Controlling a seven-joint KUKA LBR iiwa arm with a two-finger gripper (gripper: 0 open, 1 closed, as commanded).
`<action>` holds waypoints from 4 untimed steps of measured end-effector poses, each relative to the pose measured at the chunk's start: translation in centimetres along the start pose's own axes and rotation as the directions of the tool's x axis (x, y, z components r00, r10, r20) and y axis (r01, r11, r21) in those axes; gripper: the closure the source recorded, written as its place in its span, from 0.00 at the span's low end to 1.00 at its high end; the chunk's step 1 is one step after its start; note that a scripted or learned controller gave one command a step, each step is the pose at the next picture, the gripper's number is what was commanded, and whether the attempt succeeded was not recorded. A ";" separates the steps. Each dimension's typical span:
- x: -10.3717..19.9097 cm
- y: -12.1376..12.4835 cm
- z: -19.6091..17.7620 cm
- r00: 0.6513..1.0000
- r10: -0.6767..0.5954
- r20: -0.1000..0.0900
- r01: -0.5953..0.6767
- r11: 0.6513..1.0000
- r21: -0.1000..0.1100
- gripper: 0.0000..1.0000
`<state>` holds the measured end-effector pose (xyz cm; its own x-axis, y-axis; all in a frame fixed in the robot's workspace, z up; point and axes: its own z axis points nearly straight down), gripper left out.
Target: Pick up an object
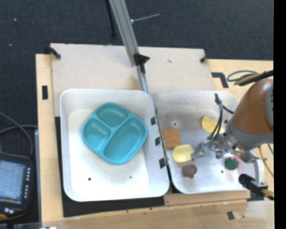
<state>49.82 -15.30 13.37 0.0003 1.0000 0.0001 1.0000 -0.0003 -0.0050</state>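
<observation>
Arm (252, 111) bends low over right bin (181, 106), jaws (200, 150) beside yellow block (182, 153)

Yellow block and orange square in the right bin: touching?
Cannot tell. In the camera view the yellow block sits against the lower right corner of the orange square, with no plain gap or contact.

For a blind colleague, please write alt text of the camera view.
The gripper hangs low in the right bin beside a pale yellow object, near an orange block and a brown object. A teal divided plate lies in the left bin.
</observation>
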 end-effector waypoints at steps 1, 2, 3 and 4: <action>-0.1 0.0 3.4 1.000 0.001 0.002 -0.001 1.000 -0.005 0.00; -0.2 0.2 2.2 1.000 0.004 0.002 -0.004 1.000 -0.011 1.00; -1.2 -0.2 -3.2 1.000 0.003 0.003 -0.003 1.000 -0.012 1.00; -1.7 -0.7 -9.3 1.000 -0.003 0.003 0.003 1.000 -0.014 1.00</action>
<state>49.19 -17.02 22.70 -0.0029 1.0000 -0.0033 1.0000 0.0029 0.0089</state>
